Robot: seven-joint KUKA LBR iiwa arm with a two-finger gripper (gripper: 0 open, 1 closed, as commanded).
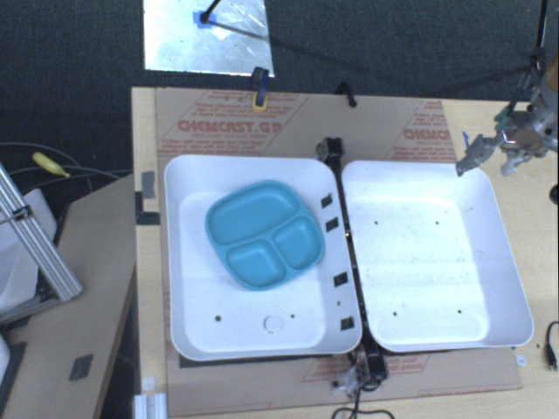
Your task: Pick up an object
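Note:
A blue plate with three compartments lies flat in the left white bin, a little above the bin's middle. A small clear disc rests near that bin's front edge. My gripper hangs at the far right, over the back right corner of the right white bin. Its two fingers are spread apart with nothing between them. The gripper is far from the plate.
The bins sit side by side on a cardboard sheet on the bench. A silver panel lies beyond the bench at the back. A metal frame stands at the left.

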